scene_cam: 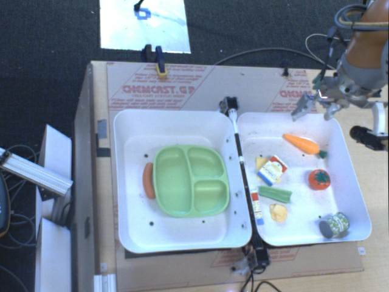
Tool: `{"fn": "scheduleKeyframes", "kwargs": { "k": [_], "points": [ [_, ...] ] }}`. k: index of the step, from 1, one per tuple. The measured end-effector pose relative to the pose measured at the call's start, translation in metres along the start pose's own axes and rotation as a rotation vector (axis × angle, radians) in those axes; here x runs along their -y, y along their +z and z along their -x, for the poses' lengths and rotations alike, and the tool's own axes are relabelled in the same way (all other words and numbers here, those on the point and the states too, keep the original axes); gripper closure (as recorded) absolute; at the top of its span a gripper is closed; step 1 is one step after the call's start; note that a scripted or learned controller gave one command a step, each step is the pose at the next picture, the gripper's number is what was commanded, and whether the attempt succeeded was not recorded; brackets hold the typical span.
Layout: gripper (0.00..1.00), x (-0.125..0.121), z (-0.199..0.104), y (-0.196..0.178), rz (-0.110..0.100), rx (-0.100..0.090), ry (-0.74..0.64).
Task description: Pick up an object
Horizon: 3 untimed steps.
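My gripper (317,109) hangs above the far rim of the right bin (351,163), open, with nothing between its fingers. Below it in that bin lie an orange carrot (301,144), a red tomato (319,179), a small blue and red carton (271,170), a green celery piece (275,194), a yellow chip-like piece (278,212) and a grey-green can (334,224). The carrot is the closest thing to the gripper, a little nearer the camera and to the left.
The left bin (130,157) holds a green divided plate (189,180) with a brown sausage (148,180) lying at its left side. A black clamp bar (238,157) runs between the bins. Cables loop behind the arm at the upper right.
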<state>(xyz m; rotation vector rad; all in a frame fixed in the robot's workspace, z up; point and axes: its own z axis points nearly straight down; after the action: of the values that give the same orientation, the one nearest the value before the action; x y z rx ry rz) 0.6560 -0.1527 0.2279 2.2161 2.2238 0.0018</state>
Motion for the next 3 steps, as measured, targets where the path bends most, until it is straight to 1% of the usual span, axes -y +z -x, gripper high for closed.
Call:
{"fn": "scheduleKeyframes", "kwargs": {
  "k": [1,2,3],
  "points": [
    [0.00,-0.011,0.053,0.145,-0.007,-0.003,0.001],
    [1.00,-0.013,0.053,0.132,0.002,0.001,-0.003],
    [0.00,-0.013,0.053,0.132,0.001,0.001,-0.003]
  ]
}}
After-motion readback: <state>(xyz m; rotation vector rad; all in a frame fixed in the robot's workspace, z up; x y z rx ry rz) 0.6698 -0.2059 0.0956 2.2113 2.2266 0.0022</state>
